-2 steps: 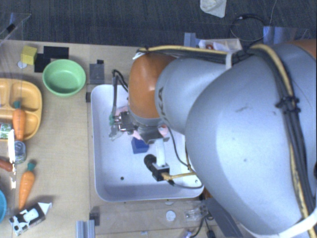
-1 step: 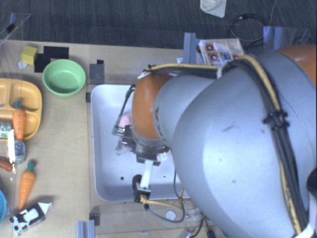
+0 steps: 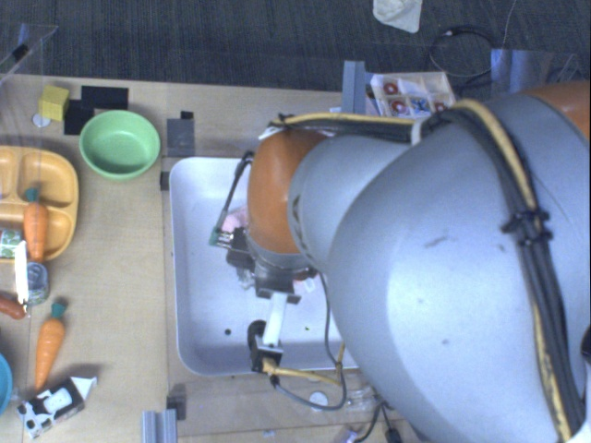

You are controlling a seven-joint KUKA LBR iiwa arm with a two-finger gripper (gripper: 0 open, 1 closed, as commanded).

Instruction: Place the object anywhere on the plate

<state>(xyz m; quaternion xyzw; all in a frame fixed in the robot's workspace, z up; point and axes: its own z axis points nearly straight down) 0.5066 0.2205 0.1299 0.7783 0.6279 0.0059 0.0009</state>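
The arm is a run of smooth, rounded pale-grey shells, each bulging wider the farther it sits from the jaws of the gripper. Closest to the jaws is a dark metal collar, and right above it the glossy orange band. A yellow cable runs along the shells away from the jaws, beside a bundle of black cables cinched by a black tie.

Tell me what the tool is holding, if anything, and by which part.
It cannot be told: the wrist, low over the white bin, blocks the view of anything beneath it.
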